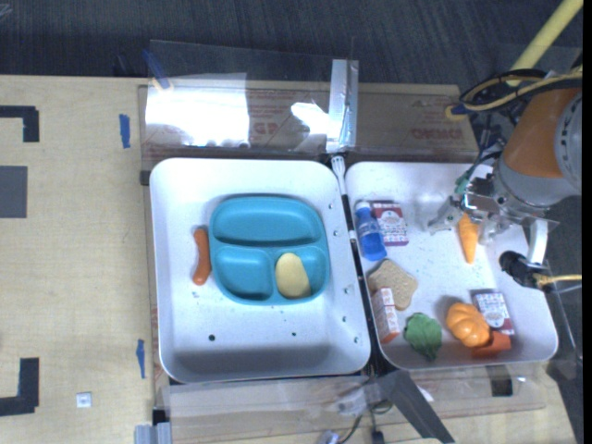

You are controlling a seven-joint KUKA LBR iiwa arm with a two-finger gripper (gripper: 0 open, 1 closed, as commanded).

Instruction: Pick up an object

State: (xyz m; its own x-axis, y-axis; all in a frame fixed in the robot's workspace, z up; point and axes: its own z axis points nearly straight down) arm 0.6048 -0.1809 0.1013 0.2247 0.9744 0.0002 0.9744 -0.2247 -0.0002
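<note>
1. Hanging point-down in the right bin [546, 336], the carrot [469, 240] sits between the gripper [468, 213] fingers, clamped at its top.
2. Grasp looks made; lifting it clear of the bin is left.
3. Just left lie a bottle [370, 233] and a red packet [393, 224]; bread [396, 280] and broccoli [425, 332] are nearer the front.
4. The arm [546, 146] enters from the right, wrist bent down over the bin's back.

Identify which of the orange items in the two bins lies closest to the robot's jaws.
The small orange carrot in the right bin, just below the gripper; the hotdog and pumpkin lie farther away.
</note>
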